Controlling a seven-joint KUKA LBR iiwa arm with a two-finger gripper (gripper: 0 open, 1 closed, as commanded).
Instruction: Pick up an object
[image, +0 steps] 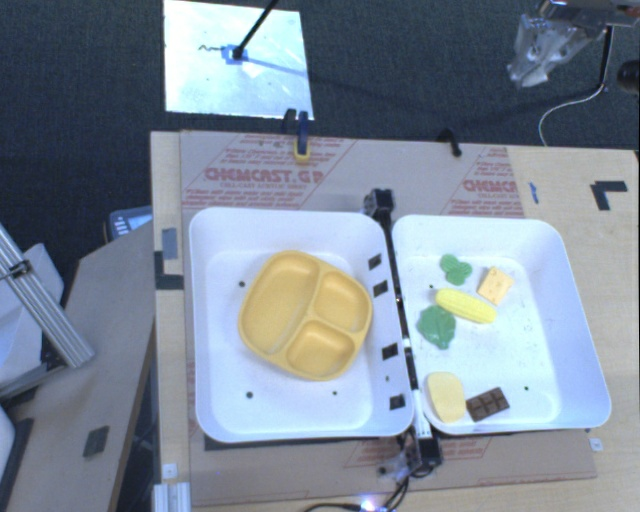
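While no target is fixed, the candidates all lie in the right bin (575, 300): corn (465, 306) near centre, touching a green leaf (436, 326) toward the left wall, a green sprig (455, 268) and cheese (495, 285) nearer the far edge, a pale slab (446, 396) and chocolate (487, 404) just beside each other at the near-left corner. Gripper (545, 45) hangs blurred, well beyond the bench's far-right corner; whether open or closed, cannot tell. Risks, as I judge: a descent on the corn could nudge or drag the leaf, and the corner pieces sit close to the wall, inviting a collision.
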